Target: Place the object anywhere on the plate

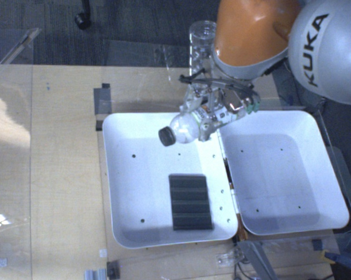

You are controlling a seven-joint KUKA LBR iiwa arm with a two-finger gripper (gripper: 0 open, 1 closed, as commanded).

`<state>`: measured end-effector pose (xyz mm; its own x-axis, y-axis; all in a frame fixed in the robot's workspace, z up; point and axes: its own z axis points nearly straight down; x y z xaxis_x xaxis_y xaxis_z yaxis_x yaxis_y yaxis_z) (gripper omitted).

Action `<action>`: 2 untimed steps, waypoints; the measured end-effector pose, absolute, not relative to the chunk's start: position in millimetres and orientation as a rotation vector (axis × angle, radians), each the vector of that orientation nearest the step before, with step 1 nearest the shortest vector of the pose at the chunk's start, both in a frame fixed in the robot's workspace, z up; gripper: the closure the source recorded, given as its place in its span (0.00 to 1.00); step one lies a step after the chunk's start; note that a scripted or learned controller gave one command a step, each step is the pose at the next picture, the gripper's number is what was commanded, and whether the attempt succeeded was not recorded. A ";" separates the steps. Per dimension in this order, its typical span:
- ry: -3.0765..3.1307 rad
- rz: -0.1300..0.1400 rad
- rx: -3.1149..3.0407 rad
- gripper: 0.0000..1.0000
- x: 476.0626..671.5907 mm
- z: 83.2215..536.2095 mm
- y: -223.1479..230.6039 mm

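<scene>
A small clear plastic bottle (184, 128) with a black cap (166, 136) lies on its side, cap pointing left, at the far right corner of the left bin (128, 184). My gripper (205, 125) reaches down from the orange-banded wrist and is shut on the bottle's base end, its fingers either side of it. Nearer the front of the same bin lies the plate (190, 201), a flat black rectangle with ridges. The bottle is well behind the plate and slightly left of its centre line.
The right bin (280, 173) stands beside the left one, their rims meeting under the gripper. A clear glass-like cylinder (202, 41) stands behind the bins. The grey arm (324, 39) fills the upper right.
</scene>
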<state>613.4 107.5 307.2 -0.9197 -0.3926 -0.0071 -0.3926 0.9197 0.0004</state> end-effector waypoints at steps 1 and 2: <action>3.070 0.006 -0.643 1.00 635.9 192.5 195.1; 3.086 0.007 -0.537 1.00 669.4 201.5 189.3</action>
